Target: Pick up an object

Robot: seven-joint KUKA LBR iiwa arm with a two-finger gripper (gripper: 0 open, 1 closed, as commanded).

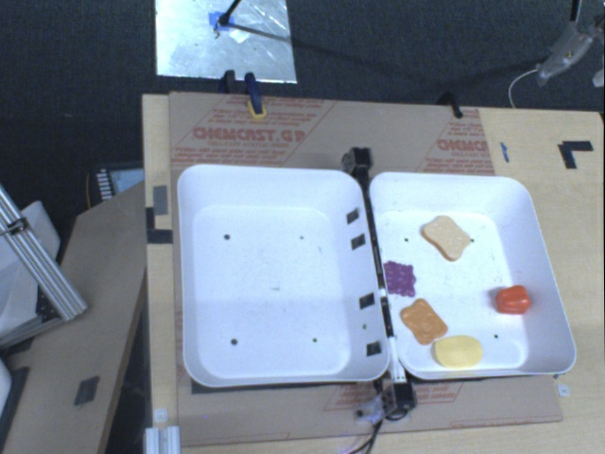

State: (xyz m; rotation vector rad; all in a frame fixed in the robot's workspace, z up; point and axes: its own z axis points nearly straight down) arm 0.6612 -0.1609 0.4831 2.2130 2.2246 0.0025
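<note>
In the right bin (544, 253) lie five toy foods (446, 236), one red (512, 299); the pincer's state cannot be told.

5 small items (446, 236) lie well apart in the right bin (539, 244).

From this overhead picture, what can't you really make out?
- The purple thing by the divider: too small and blurry to identify.
- The red object: too small to name.
- The three tan and yellow pieces, such as the yellow one: shapes visible, details blurred.
- The right bin: small dark specks, unclear whether holes or marks.
</note>
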